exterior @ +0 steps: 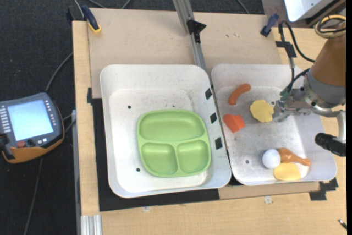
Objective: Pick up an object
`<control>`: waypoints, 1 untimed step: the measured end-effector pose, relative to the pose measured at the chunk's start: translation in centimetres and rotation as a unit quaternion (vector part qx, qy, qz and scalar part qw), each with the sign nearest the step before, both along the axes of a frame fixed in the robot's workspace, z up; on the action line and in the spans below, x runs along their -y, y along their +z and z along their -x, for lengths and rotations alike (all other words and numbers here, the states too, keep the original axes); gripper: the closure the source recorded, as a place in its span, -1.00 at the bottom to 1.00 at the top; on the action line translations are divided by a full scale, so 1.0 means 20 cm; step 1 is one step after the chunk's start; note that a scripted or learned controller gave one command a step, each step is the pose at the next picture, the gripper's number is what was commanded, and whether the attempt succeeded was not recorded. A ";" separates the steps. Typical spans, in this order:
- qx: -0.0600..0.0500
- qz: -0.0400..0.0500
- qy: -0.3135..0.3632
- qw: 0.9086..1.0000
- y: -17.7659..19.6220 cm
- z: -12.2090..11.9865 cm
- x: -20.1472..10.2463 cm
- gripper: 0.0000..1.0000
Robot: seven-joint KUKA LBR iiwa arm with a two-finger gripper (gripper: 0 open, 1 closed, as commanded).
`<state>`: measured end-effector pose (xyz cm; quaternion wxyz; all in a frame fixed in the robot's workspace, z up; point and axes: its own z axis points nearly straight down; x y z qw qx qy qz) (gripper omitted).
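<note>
The gripper (pixel 281 109) is low in the right bin (pixel 242 170), beside the yellow toy (pixel 262 110) near its far edge; nothing lifted yet, grip unreadable.

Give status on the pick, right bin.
Tool low in right bin, beside yellow piece. Nothing seen held. Sausage, orange block left of it; ball nearer front.
</note>
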<state>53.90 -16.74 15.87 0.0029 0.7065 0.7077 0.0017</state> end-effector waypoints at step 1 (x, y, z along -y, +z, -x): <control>0.001 0.000 0.000 1.000 0.27 -0.01 0.00 1.00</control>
